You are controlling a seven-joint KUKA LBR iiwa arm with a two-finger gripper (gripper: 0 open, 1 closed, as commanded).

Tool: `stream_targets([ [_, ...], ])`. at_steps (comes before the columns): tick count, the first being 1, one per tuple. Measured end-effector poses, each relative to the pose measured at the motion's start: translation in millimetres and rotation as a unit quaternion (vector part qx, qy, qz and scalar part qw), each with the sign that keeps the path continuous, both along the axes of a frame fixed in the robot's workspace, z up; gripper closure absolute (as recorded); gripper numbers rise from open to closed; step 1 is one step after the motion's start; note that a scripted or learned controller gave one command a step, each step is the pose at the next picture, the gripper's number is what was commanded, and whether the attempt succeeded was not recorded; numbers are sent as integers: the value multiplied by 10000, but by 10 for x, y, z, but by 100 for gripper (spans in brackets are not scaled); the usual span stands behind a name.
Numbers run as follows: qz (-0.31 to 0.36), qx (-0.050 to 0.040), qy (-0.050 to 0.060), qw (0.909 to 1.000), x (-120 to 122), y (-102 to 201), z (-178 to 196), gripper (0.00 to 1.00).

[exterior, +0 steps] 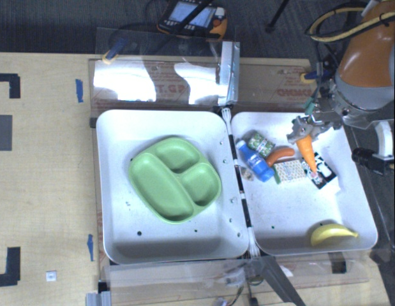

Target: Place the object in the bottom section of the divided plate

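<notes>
The green divided plate point(175, 178) lies in the left bin point(120, 132); it has one large section on the left and two smaller ones on the right. My gripper point(304, 131) is over the upper part of the right bin point(357, 203). It is shut on the top end of an orange carrot point(306, 153), which hangs tip-down below the fingers. The carrot's tip is above a black-and-white card point(321, 171).
Under and left of the gripper the right bin holds a blue bottle point(255, 163), a green can point(261, 144), a red-orange sausage point(281, 154) and a speckled cracker point(290, 170). A yellow banana point(332, 233) lies near its front right corner. A raised divider point(237, 177) separates the bins.
</notes>
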State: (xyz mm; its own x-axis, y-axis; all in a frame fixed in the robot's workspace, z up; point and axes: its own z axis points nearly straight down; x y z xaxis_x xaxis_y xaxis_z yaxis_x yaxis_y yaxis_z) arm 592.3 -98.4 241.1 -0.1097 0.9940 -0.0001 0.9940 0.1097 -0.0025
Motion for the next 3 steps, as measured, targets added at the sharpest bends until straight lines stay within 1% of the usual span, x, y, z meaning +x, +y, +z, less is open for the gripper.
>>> stream_targets([
  [1, 623, 7, 3, 9981, 90, -531, -530, 100],
  [2, 1201, 11, 4, 9928, 33, 54, -453, 100],
  [3, 1966, 3, -23, 9805, 550, 1106, -580, 100],
])
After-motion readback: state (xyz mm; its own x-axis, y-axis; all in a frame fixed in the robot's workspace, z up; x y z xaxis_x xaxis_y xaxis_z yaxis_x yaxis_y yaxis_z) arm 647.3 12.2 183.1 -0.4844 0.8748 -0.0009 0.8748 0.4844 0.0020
